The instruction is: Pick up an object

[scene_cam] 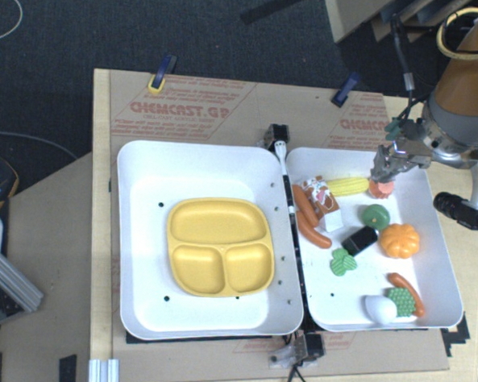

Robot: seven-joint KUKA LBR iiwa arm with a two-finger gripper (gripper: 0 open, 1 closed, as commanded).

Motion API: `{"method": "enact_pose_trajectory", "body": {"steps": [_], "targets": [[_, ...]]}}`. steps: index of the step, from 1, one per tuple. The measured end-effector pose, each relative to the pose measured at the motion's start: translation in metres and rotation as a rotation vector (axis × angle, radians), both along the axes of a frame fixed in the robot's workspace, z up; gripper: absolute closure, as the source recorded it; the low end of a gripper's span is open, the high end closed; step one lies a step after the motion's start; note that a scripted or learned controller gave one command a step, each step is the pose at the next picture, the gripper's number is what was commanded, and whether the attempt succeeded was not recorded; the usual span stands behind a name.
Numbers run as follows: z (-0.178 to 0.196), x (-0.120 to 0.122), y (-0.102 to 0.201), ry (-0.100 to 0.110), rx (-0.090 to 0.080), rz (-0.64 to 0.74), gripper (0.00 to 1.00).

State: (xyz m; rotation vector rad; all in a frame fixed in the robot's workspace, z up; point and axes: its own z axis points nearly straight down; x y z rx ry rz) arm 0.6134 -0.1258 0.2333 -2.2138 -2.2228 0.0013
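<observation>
Gripper [388, 169] state: cannot tell. Directly beneath, small orange-pink toy [380, 187]; lower straight, clear of corn cob [346, 185] alongside.

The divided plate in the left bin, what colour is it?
Yellow. The divided plate shows plainly in the camera view, lying in the white left bin.

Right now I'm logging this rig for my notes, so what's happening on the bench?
The gripper is low over the back of the right bin, at a small salmon-colored piece beside the corn cob. Other toy foods, including an orange pumpkin, lie untouched. The left bin holds a yellow divided plate.
</observation>
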Motion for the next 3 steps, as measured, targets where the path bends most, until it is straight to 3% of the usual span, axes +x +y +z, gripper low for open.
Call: {"method": "enact_pose_trajectory", "body": {"steps": [2, 3], "targets": [[-0.016, -0.053, 0.089, 0.004, 0.0, 0.0, 1.0], [-0.018, -0.061, 0.103, 0.002, -0.001, -0.002, 1.0]]}}
